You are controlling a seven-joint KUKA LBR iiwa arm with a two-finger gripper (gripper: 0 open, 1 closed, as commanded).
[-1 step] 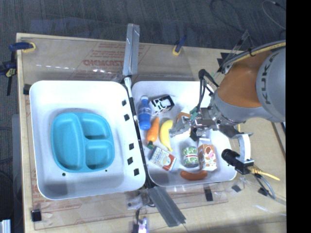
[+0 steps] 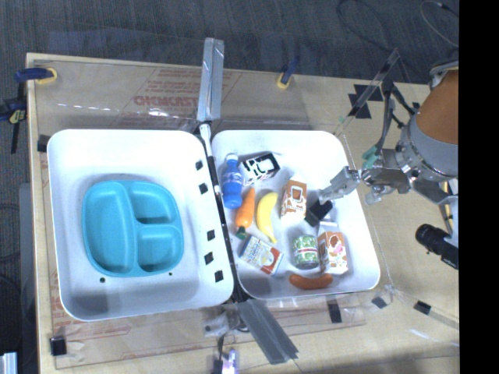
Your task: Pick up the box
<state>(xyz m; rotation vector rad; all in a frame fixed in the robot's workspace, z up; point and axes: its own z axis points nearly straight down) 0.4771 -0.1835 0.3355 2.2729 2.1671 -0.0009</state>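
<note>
Several small boxes lie in the right bin (image 2: pixel 355 209). A brown carton (image 2: pixel 294 198) stands near the middle. A carton with a strawberry picture (image 2: pixel 333 252) lies at the front right, and a green and red carton (image 2: pixel 260 254) at the front left. A black and white box (image 2: pixel 261 164) sits at the back. My gripper (image 2: pixel 323 203) reaches in from the right and hangs low over the bin, just right of the brown carton and behind the strawberry carton. Nothing visibly hangs from it.
Also in the right bin are a blue bottle (image 2: pixel 231 181), a carrot (image 2: pixel 245 209), a banana (image 2: pixel 267 215), a green can (image 2: pixel 306 251) and a sausage (image 2: pixel 310 280). The left bin (image 2: pixel 62 162) holds a blue divided tray (image 2: pixel 134 226).
</note>
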